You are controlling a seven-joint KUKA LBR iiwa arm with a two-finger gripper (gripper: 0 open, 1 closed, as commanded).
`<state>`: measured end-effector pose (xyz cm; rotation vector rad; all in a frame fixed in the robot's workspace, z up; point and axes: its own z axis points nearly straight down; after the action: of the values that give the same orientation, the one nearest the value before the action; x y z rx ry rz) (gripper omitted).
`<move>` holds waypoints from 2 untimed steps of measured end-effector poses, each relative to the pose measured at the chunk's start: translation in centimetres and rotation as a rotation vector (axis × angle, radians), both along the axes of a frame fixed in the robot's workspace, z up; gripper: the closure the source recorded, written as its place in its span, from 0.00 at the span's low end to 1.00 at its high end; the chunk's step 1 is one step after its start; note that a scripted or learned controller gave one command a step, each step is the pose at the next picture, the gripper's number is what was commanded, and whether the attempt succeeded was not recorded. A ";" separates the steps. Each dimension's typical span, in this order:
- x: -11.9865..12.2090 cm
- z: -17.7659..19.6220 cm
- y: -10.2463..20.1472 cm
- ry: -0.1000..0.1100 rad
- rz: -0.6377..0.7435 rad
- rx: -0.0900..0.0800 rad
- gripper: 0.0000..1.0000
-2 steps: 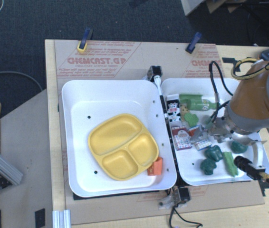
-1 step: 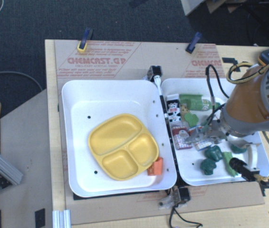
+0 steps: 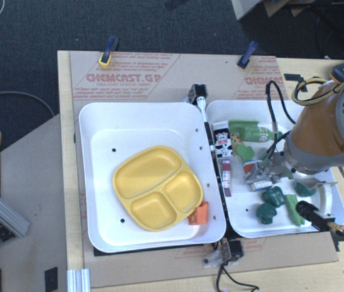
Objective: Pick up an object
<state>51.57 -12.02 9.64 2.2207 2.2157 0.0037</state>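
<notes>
My gripper (image 3: 259,175) hangs low over the middle of the right bin (image 3: 239,224), reaching in from the right under the grey and orange arm. Just below it lie two dark teal lumps (image 3: 269,204) and a light green block (image 3: 293,208). A green packet (image 3: 249,131) rests at the bin's far side, with a small green piece (image 3: 245,152) beneath it. A long box with red, white and black print (image 3: 223,154) lies along the bin's left wall. Nothing is visibly held.
The left bin (image 3: 99,163) holds a yellow divided plate (image 3: 157,187) with a small orange block (image 3: 199,215) at its lower right corner. Clamps (image 3: 106,56) sit on the board's far edge.
</notes>
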 end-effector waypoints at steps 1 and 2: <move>0.2 4.3 0.0 -0.001 0.003 0.000 1.00; 0.9 10.4 -0.5 -0.003 0.003 -0.001 1.00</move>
<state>52.46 -12.48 20.04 2.2157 2.2173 0.0057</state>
